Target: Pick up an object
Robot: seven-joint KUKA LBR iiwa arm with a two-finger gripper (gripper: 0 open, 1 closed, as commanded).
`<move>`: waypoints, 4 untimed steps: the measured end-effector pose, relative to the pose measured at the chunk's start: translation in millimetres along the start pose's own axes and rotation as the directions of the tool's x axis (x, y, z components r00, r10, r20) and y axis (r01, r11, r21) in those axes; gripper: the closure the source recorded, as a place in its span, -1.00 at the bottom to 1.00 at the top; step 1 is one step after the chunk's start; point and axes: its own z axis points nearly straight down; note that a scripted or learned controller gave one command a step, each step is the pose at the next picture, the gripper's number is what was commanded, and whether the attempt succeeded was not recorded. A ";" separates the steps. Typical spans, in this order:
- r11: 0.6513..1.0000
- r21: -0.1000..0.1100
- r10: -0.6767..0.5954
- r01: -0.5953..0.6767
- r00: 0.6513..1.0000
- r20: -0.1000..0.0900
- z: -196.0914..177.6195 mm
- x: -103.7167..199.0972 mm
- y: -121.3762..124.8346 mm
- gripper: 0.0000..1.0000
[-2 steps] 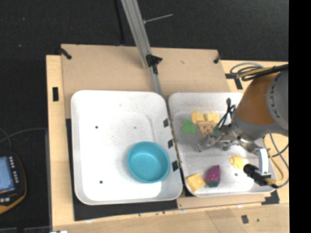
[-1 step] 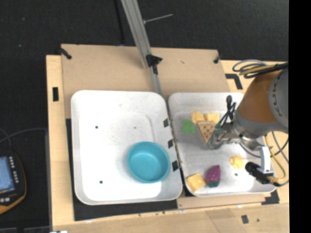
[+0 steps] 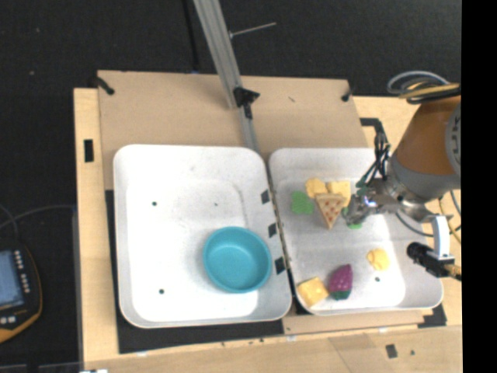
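The yellow block point(image 3: 313, 291) and purple grape toy point(image 3: 340, 280) lie at the right bin's point(image 3: 411, 298) front edge, while the gripper point(image 3: 359, 210), whose opening I cannot tell, hovers beside the pizza slice point(image 3: 330, 208) and should descend centred over it.

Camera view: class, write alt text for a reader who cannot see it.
A grey and orange robot arm reaches from the right into the right bin, its gripper low beside a tan pizza-slice toy. That bin also holds yellow pieces, a green block and a purple toy; the left bin holds a blue bowl.
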 end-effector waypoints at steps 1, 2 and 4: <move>1.000 0.002 -0.001 0.001 1.000 -0.001 -43.9 5.0 2.9 1.00; 1.000 0.004 0.000 0.000 1.000 0.000 -104.8 2.5 4.4 1.00; 1.000 0.005 0.000 0.000 1.000 -0.002 -81.5 102.3 9.1 1.00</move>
